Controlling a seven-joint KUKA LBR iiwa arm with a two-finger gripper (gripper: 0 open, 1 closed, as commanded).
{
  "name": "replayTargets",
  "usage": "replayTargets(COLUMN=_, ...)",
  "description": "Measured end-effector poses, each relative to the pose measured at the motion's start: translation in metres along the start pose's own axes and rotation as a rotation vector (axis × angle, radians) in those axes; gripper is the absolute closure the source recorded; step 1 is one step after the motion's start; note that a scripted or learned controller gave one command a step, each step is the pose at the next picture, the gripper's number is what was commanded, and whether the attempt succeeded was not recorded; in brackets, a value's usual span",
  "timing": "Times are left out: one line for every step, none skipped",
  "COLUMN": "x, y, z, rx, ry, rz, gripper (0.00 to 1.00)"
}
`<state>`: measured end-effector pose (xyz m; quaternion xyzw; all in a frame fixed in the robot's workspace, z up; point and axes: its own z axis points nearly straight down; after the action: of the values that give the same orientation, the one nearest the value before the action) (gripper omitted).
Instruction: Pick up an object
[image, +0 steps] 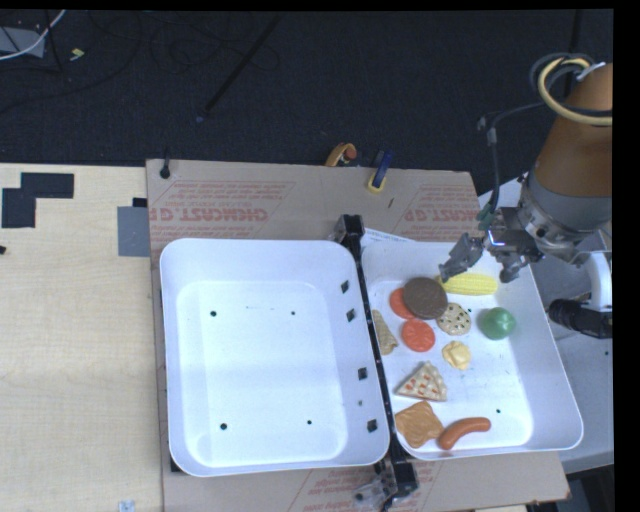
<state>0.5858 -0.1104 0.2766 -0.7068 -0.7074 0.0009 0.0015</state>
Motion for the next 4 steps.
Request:
replayTargets(x=0.052, y=-0.065, z=0.076, rx=0.011, ry=0.003, rz=-0.002, gripper=0.00)
replayTargets(x=0.002, y=-0.062, z=0.102, rx=0.004, ry=-0.001, rz=0.005, gripper=0.00)
replayTargets(x=0.015, y=-0.072, z=0.193, rx=0.001, ry=0.000, rz=0.002, gripper=0.00)
replayTargets(x=0.013, y=-0.072, z=0.179, rx=0.001, ry=0.002, rz=0.009, gripper=1.00)
